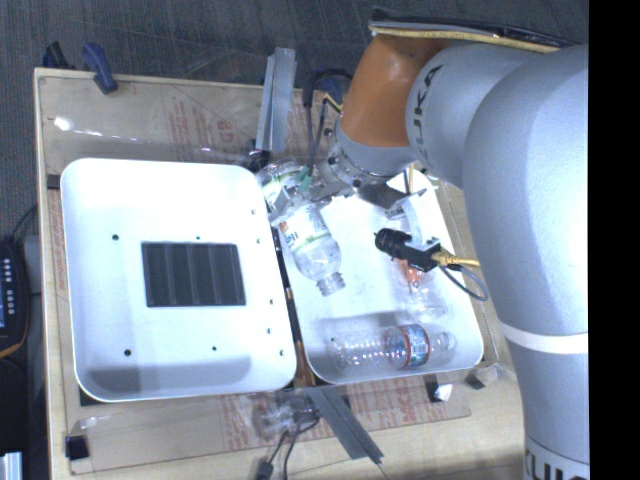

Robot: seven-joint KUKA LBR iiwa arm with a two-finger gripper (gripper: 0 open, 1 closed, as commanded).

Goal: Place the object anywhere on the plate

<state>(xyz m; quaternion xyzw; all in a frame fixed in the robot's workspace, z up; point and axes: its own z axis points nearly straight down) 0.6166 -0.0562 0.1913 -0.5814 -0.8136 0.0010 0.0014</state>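
Note:
A dark grey ridged plate (193,274) lies flat in the middle of the left bin (100,208) with nothing on it. My gripper (292,186) is down at the far left corner of the right bin (465,338), beneath the orange-banded wrist. It sits right at the upper end of a clear plastic bottle (308,243), which slants towards the bin's middle with its cap end lowest. The wrist and clutter hide the contact between gripper and bottle.
A second clear bottle (390,346) with a blue and red label lies along the right bin's near wall. A third small clear bottle (422,290) rests by the right wall, under a black connector with an orange cable (408,248). Blue clamps (98,66) hold the bench's far edge.

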